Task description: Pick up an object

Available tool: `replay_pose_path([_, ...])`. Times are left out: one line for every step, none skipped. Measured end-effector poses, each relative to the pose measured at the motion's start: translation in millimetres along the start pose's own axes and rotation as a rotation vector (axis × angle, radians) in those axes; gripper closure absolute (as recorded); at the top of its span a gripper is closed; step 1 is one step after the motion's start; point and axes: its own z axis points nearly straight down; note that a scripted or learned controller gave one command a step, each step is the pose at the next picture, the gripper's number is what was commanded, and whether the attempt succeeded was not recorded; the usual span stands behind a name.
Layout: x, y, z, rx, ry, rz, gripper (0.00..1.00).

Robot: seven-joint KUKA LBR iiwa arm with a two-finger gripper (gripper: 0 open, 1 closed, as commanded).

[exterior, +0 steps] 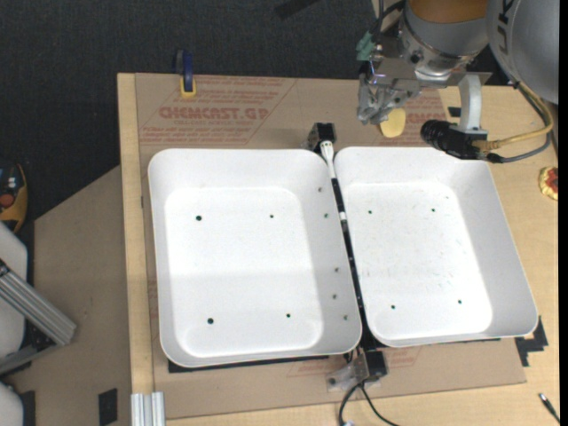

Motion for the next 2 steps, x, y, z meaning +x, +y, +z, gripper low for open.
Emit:
replay_pose_path([121,14,42,0.007,0.006,-0.016,1.00])
replay_pose_path([3,16,-27,-0.002,-0.002,0.006,1.00])
